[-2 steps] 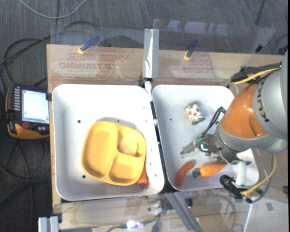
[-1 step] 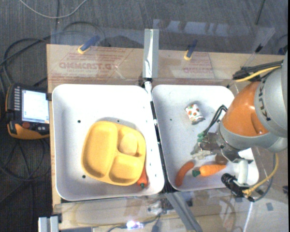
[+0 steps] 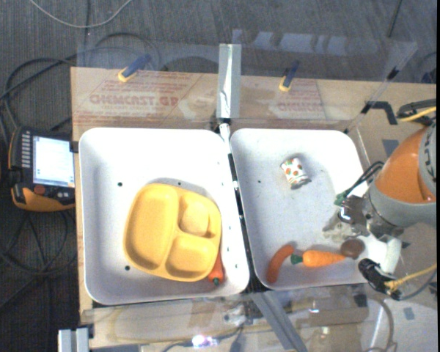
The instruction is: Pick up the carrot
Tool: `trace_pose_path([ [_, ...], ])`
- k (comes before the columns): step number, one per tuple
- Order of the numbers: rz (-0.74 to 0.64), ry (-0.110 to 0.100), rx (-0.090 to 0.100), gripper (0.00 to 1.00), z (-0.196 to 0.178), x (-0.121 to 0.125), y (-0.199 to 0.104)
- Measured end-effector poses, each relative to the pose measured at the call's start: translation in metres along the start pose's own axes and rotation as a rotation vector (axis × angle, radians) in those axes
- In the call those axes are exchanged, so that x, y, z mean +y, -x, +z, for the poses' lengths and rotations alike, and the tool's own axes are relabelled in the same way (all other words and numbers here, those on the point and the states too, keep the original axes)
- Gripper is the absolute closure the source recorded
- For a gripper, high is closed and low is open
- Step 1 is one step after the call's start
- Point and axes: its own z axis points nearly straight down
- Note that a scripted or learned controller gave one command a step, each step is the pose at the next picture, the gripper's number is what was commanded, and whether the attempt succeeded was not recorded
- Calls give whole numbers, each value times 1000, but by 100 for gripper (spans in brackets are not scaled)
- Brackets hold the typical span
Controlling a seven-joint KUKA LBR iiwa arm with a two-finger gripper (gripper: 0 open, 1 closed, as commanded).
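Carrot (image 3: pixel 324 258): it is lying flat on the floor of the right bin (image 3: pixel 279 149), near the front wall, with its green top pointing left and its thick orange body running right; nothing is lifting it.

Neighbours: a curved reddish-orange piece (image 3: pixel 279 262) is lying just left of the carrot's green end, close to it or touching, which cannot be told. A small white cup with dots (image 3: pixel 295 172) is sitting tipped further back in the same bin, well apart.

Claw (image 3: pixel 354 246): it is hanging at the carrot's right end, at the bin's right front corner, under the grey wrist and the orange band (image 3: pixel 403 174). A dark round part is sitting right at the carrot's tip. Whether the fingers are spread or pressed together cannot be told, as the wrist and cabling are covering them.

Grasp: no carrot is showing between fingers, so it is not being judged as held.

Progress: the arm is reaching the carrot's end, so the approach seems largely done; closing on it and lifting are yet to come, as far as can be judged.

Left bin (image 3: pixel 95 196): it is carrying a yellow tray (image 3: pixel 172 229) with compartments, and a small orange bit (image 3: pixel 216 276) is peeking out at the tray's front right corner.

Desk (image 3: pixel 154 97): it is bearing both bins side by side.
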Motion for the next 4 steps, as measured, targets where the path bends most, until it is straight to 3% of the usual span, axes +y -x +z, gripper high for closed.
trace_pose_path([
  [1, 427, 10, -5, 100, 1, -25, -62],
  [2, 568, 5, -7, 100, 2, 28, -125],
  [3, 275, -14, -12, 100, -89, 6, -186],
  [4, -41, -3, -1, 100, 2, 1, -105],
])
